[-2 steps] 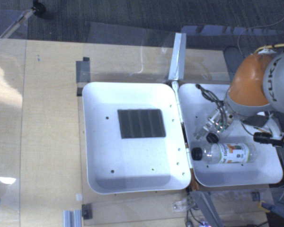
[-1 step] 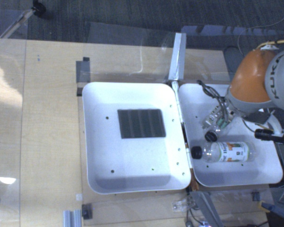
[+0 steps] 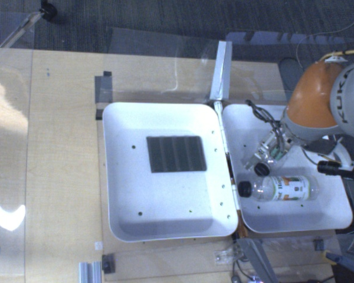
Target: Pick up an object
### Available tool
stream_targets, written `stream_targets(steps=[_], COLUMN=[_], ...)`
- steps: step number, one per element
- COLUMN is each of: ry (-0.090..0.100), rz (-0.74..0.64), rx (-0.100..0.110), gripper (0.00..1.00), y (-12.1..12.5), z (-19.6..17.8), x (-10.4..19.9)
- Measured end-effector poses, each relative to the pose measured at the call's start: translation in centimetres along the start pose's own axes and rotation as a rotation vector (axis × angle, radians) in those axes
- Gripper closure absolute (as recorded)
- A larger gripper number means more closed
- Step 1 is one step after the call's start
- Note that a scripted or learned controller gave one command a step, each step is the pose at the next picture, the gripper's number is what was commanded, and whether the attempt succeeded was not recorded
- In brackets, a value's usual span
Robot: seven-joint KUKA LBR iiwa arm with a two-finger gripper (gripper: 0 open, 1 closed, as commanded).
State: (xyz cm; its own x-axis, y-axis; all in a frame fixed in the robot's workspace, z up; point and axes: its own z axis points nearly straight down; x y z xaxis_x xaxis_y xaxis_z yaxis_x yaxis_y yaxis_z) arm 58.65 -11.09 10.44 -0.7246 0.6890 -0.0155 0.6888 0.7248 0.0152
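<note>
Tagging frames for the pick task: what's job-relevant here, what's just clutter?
Job:
- clear bottle, lying on its side in right bin
- gripper, above the bottle's cap end

Lying about:
- dark ribbed pad in left bin

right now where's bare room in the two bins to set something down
The left bin has bare white floor all round the dark ribbed mat, widest along its near edge. The right bin is crowded: the gripper hangs just above the clear bottle lying on its side. Only its near strip is bare.

Arm (image 3: 336,99) cut off at right edge, claw (image 3: 265,158) fingers too small to tell, bottle (image 3: 277,188) label unreadable
</note>
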Motion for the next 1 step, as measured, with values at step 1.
stream_targets(steps=[1], ry=[0.007], rz=[0.264], rx=[0.012], gripper=[0.00], y=[-2.19], z=[-0.12], x=[-0.62])
